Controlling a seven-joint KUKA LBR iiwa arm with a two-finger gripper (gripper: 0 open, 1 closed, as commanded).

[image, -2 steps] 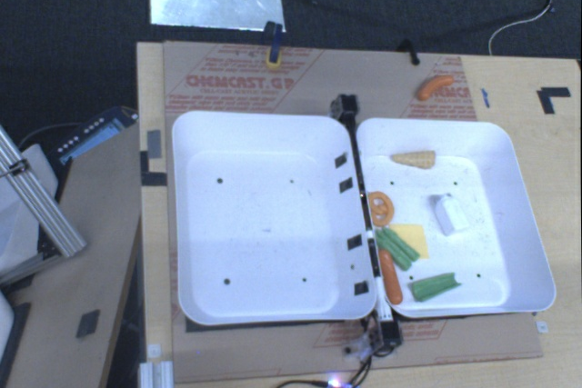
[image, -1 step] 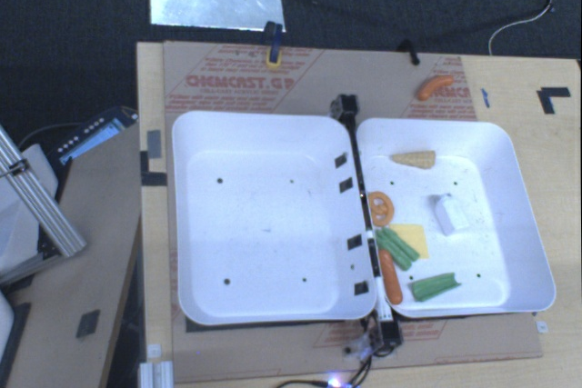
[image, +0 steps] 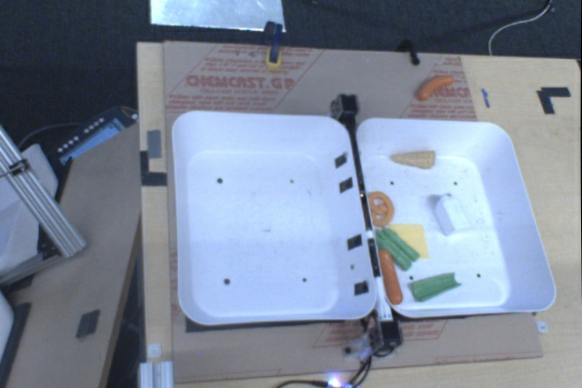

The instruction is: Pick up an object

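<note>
Rig seen from above, left white bin (image: 264,223) and right white bin (image: 482,186) side by side on pale bench (image: 364,73), black clips (image: 346,185) along their seam, thin white cable (image: 523,21).

I see the left bin (image: 264,223) floor bare, easy access. Right bin (image: 523,223): clutter packs its left-front side by the divider – pretzel (image: 380,207), yellow slice (image: 411,238), green pieces (image: 397,245), sausage (image: 390,276), bean pod (image: 434,286). White block (image: 446,213) mid-floor, wedge (image: 414,160) at back; right half open
</note>
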